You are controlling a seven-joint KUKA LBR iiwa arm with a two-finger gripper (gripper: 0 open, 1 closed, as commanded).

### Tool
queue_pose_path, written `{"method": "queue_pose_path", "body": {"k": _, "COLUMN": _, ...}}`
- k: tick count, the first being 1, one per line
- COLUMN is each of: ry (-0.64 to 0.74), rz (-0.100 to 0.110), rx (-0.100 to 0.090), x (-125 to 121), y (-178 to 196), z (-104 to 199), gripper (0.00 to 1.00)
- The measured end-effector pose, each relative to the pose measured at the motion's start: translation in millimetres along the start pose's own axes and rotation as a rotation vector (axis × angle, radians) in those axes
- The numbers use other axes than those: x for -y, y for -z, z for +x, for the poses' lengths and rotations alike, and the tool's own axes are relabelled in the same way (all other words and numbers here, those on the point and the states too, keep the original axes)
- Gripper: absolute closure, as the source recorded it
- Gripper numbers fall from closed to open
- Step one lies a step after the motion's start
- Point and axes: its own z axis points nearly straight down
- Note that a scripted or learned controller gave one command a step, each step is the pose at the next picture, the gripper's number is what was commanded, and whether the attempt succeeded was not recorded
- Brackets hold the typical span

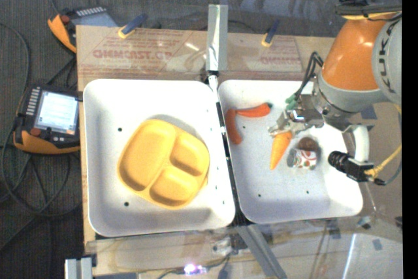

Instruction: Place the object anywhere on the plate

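camera view: right white bin (339, 202) holds an orange-red chili-shaped toy (253, 110) and a small round brown-and-white toy (305, 155) | orange plastic carrot (279, 148) lies just below-left of the pincer (291, 119), whose state I cannot tell | yellow three-compartment plate (164, 162) sits in the left white bin (104, 206), bare floor all round it
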Motion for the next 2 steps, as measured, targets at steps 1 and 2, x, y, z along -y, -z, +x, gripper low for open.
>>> {"method": "queue_pose_path", "body": {"k": 1, "ry": 0.16, "rz": 0.002, "rx": 0.003, "x": -35.3, "y": 10.6, "z": 58.1, "gripper": 1.0}}
{"method": "queue_pose_path", "body": {"k": 2, "ry": 0.273, "rz": 0.002, "rx": 0.002, "x": -62.4, "y": -47.0, "z": 103.1, "gripper": 1.0}}
